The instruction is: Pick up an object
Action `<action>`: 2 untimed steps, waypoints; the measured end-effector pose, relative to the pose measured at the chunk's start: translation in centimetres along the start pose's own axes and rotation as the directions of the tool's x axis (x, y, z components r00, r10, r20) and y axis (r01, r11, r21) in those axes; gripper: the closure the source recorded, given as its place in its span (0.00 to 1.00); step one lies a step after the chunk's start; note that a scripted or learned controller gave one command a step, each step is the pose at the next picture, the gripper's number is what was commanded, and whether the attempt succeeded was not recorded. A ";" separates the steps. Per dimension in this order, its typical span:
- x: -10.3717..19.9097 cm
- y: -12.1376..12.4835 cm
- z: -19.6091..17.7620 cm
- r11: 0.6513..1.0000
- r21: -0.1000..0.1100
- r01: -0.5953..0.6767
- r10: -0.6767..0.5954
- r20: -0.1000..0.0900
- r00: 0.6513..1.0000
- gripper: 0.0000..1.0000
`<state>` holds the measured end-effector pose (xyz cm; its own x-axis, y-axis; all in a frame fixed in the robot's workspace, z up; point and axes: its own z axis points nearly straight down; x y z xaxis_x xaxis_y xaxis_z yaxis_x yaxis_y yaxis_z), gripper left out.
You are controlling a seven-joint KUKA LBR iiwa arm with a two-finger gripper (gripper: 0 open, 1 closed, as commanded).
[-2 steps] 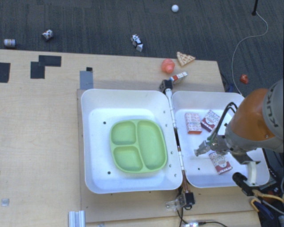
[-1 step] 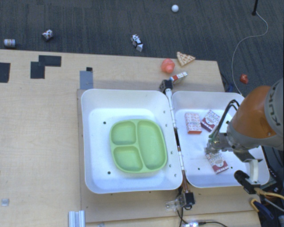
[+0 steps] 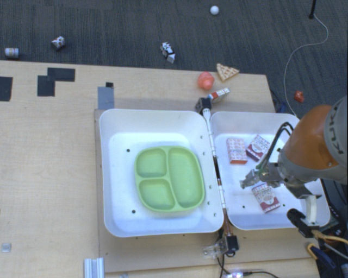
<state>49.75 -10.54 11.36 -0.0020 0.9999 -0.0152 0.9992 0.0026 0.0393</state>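
- Pale wood bench point(image 3: 49, 163) fills most of our view, with dark carpet beyond it at twelve o'clock; two white bins sit side by side on the bench.
- Nearest us, at about four o'clock, the gripper point(image 3: 254, 180) hangs low over the right bin point(image 3: 239, 217), with the grey and orange arm point(image 3: 312, 144) reaching in from three o'clock. We cannot tell from this angle whether it is grasping anything.
- Just beside the gripper, toward five o'clock, a red-and-white packet point(image 3: 266, 197) lies flat on the bin floor; we judge it the likeliest target, since the arm is poised almost on top of it.
- Farther up the same bin, two similar packets point(image 3: 236, 150) and point(image 3: 258, 146) lie near each other, apart from the gripper.
- Left of the divider, the left bin point(image 3: 117, 217) holds a green three-compartment tray point(image 3: 169, 178), probably a drop-off place.
- Beyond the bins at twelve o'clock, a red ball point(image 3: 205, 80), a toy pizza slice point(image 3: 227, 71) and a small red-capped tube point(image 3: 220, 94) lie on the bench edge.
- Farthest, a white ball point(image 3: 214, 10) rests on the carpet.
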 end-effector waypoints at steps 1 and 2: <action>1.7 -0.6 2.3 1.000 0.014 -0.002 0.002 -0.002 1.000 0.00; 1.7 -0.3 1.0 1.000 0.007 -0.001 0.001 -0.002 1.000 1.00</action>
<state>49.54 -8.88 10.28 -0.0014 0.9999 -0.0136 0.9995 0.0018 0.0328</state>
